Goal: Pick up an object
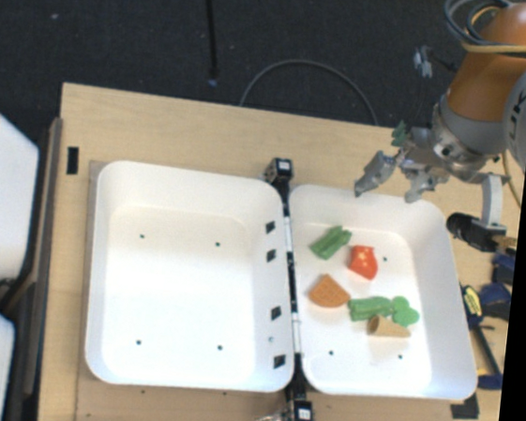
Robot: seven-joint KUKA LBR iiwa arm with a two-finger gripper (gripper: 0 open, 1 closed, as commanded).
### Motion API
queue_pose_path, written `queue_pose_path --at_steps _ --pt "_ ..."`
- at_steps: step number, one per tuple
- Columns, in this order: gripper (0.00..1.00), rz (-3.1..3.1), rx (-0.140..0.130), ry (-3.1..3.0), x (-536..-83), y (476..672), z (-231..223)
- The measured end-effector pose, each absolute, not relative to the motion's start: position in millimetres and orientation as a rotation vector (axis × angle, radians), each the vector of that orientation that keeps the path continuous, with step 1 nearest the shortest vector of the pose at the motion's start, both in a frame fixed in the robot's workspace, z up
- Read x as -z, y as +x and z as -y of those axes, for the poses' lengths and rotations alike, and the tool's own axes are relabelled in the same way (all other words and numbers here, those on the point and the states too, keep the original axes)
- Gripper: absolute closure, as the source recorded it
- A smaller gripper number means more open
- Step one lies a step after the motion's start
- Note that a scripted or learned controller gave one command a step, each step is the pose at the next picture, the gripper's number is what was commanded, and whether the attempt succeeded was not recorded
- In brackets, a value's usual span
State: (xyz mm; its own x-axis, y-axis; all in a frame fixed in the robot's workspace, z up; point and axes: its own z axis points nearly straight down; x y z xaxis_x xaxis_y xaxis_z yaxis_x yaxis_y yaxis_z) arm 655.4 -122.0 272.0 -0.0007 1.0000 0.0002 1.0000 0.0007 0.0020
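The pale wooden worktop [178, 129] carries two shallow white plastic bins side by side, joined along a black clipped seam. The left bin [106, 262] shows bare floor with small dark dots. The right bin [451, 302] holds five small items: a green oblong block [331, 242] at 11 o'clock from the bin's centre, a red chunky piece [363, 261] just to its 4 o'clock, an orange wedge-shaped piece [329, 293] near the seam, a green knobbly piece [384, 309] at 3 o'clock from the wedge, and a tan flat piece [388, 329] touching the green one's lower edge. The grey two-finger gripper [393, 184] hangs over the right bin's far rim at 12 o'clock, well apart from every item; its fingers are spread, with nothing between them. Nothing stands between gripper and items. Clamps with blue and yellow handles [484, 296] lie at the bin's 3 o'clock edge. A black cable [307, 68] loops beyond the worktop. No legible writing or labels.
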Motion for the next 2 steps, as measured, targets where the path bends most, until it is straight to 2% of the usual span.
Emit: queue_pose_path --at_steps 1,2 --pt "0.00 -2.220 0.010 2.229 -187 622.3 163" --pt "0.00 -2.220 -0.006 2.217 -100 651.3 164"
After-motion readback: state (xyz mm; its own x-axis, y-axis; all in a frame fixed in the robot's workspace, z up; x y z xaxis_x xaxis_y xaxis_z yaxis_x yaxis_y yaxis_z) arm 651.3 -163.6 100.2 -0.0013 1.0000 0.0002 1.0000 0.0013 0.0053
